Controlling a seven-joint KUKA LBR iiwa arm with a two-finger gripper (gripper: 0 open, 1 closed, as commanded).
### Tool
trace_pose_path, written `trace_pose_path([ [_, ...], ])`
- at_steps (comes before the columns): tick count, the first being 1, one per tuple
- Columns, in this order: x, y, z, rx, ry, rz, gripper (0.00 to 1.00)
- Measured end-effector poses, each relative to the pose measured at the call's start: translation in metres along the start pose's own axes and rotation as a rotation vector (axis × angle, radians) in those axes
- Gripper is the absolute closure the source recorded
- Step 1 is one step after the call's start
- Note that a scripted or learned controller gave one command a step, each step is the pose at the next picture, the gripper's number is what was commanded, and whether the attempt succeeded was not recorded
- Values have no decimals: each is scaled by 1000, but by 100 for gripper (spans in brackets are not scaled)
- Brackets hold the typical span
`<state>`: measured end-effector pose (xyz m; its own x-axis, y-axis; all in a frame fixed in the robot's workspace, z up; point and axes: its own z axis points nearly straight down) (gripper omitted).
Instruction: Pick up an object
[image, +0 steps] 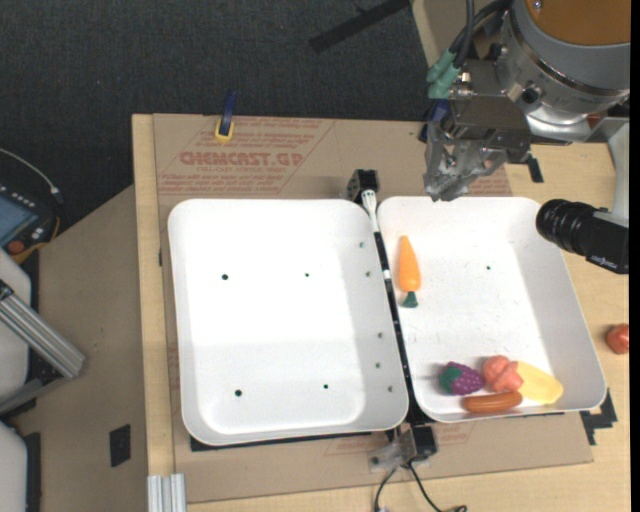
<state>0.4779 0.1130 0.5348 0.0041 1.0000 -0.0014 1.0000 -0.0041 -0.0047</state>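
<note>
Orange carrot (407, 262) lies at the right bin's (560, 300) left edge, other toys near its front. My claw (447, 183) hovers above the far rim; I cannot tell its state. Nothing is picked up yet.

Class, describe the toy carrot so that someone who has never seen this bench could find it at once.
Look in the right-hand white bin, along its left wall beside the divider. The carrot lies there alone, orange with a small green tip towards the viewer. The other toys are clustered in that bin's near corner.
</note>
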Motion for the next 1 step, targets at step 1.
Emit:
trace_pose_path([
  [1, -64, 2, 77, 2, 0, 0, 100],
])
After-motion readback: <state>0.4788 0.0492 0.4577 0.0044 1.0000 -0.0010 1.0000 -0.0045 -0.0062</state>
